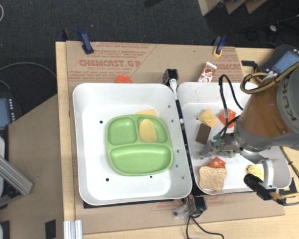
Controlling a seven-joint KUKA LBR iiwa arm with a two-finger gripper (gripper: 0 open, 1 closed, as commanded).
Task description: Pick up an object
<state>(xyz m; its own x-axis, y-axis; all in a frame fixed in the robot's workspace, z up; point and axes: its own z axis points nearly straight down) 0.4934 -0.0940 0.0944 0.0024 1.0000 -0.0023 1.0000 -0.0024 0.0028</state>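
arm: grey KUKA arm (269, 118) reaches in from the right, low over the right bin (189, 91).
claw: claw (215, 146) sits in the middle of the right bin, tips pointing left; too blurred and shadowed to say if it is open or shut, cannot tell.
held: nothing seen between the tips; I'd call it no grasp yet.
candidates: brown block (203, 133) just left of the claw; yellow wedge (207, 117) above that; red piece (228, 117) beside the wedge; toast-like slice with red top (213, 176) just below the claw; small yellow bit (254, 171) near the bin's lower right.
nearest target: brown block looks closest to the tips, touching or not I can't tell.
progress: early to middle, my guess; approach looks done, then close, lift and clear the bin are left.
left bin: left bin (89, 148) holds a green divided plate (138, 146) with a yellow item (147, 130) in its upper right compartment; well apart from the claw.
edges: shared wall between the bins lies near the brown block; bin rim close under the toast slice.
open room: bare white floor in the right bin's upper left corner; straight up looks the freest way out.
tabletop: cardboard-covered tabletop (109, 61) around both bins, clamps at the back edge.
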